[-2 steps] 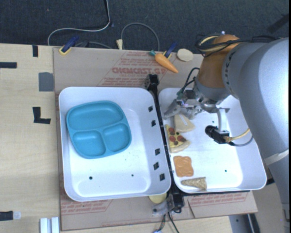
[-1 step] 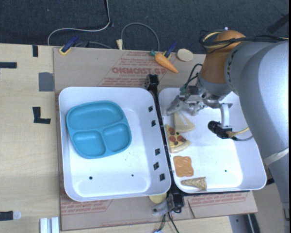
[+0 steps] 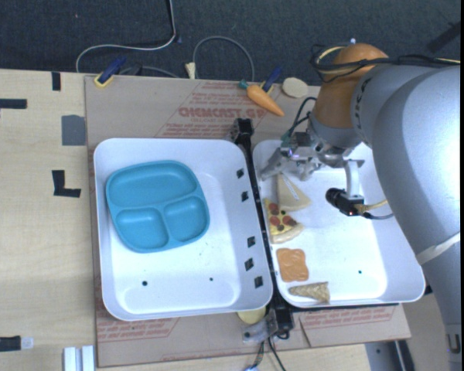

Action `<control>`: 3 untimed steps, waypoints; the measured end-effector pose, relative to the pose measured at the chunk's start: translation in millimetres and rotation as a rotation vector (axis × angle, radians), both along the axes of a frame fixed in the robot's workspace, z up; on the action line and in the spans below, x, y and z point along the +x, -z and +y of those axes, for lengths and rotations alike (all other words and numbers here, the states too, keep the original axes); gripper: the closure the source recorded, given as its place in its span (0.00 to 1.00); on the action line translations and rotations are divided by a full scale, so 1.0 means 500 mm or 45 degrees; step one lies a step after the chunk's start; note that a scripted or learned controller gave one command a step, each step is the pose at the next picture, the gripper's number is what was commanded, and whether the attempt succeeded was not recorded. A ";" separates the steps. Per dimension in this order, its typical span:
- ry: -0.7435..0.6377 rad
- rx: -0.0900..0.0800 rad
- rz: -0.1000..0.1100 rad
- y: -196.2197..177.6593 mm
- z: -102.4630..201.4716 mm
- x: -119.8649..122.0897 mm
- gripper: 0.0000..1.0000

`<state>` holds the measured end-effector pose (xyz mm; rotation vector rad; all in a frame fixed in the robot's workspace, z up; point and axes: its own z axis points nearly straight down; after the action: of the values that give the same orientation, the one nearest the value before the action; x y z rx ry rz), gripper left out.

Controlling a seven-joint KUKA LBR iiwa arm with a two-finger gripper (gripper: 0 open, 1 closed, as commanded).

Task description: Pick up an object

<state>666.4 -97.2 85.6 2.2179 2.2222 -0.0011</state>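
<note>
A: Where's the thing to pick?
B: Likeliest the pale wedge (image 3: pixel 294 194), in the right bin (image 3: pixel 371 273) near its left wall, just under the gripper (image 3: pixel 282 163). Below it lie a pizza slice (image 3: pixel 281 222), an orange slab (image 3: pixel 292 264) and a tan wedge (image 3: pixel 310 291).

A: Is the gripper holding it?
B: No, nothing sits between the fingers. Whether they are spread or closed, I cannot tell; they blur against the white.

A: So which step?
B: The reach, I'd judge. Next it must settle over the wedge and close squarely; the bin wall is close, which leaves little room on that side.

A: And around it?
B: The left bin (image 3: pixel 127 284) holds a blue tray (image 3: pixel 157 205). Both bins rest on cardboard (image 3: pixel 209 110); a toy carrot (image 3: pixel 264 99) lies on it behind them, with cables (image 3: pixel 170 22) beyond on dark carpet.
</note>
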 end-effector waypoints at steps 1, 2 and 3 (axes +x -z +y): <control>0.002 0.000 -0.005 -0.002 -0.017 -0.069 0.00; 0.000 0.002 -0.001 -0.001 -0.020 -0.055 0.00; 0.000 0.001 -0.002 0.000 0.007 -0.023 0.00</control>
<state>654.8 -93.4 85.7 2.2171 2.2222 0.0011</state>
